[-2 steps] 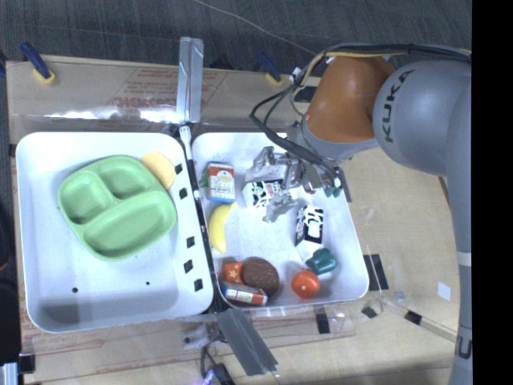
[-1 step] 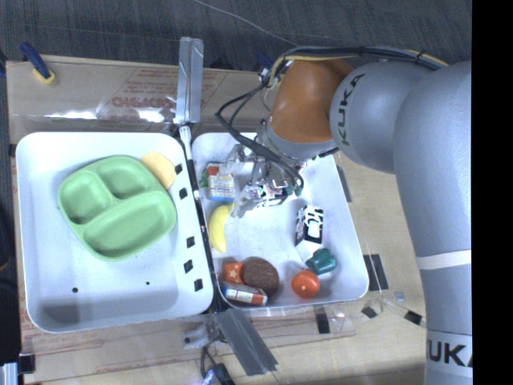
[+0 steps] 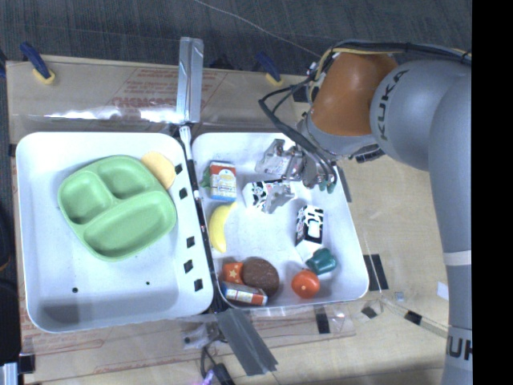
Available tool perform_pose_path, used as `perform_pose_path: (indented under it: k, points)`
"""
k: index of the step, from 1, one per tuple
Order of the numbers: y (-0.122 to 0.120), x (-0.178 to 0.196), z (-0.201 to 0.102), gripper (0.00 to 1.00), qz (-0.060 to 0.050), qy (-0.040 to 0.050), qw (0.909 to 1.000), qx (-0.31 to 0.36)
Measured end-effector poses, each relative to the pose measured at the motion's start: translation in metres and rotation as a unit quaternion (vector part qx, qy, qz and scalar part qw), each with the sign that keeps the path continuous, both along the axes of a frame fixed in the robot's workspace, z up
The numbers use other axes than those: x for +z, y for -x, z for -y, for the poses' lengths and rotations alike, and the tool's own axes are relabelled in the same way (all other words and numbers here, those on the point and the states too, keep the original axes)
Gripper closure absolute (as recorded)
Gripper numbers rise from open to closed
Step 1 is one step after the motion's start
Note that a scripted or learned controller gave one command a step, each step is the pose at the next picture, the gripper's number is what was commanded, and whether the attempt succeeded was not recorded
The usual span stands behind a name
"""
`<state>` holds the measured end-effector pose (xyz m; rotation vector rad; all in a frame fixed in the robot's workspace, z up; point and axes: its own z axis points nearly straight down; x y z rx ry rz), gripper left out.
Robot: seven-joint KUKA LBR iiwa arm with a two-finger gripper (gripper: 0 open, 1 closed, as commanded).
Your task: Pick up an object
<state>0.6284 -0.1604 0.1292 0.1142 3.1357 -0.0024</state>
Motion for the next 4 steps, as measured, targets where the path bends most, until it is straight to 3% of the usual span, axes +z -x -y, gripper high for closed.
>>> perform_pose_path:
  k: [1, 2, 3, 4]
  points:
    - [-0.008, 0.024, 0.050, 0.00, 0.000, 0.0006, 0.9910, 0.134]
    - [0.107, -0.038, 0.042, 0.00, -0.002, -0.0010, 0.9736, 0.228]
    - [0.143, -0.037, 0.049, 0.00, -0.002, -0.0007, 0.9645, 0.264]
    - [0.140, -0.027, 0.046, 1.00, 0.000, -0.0002, 0.9631, 0.269]
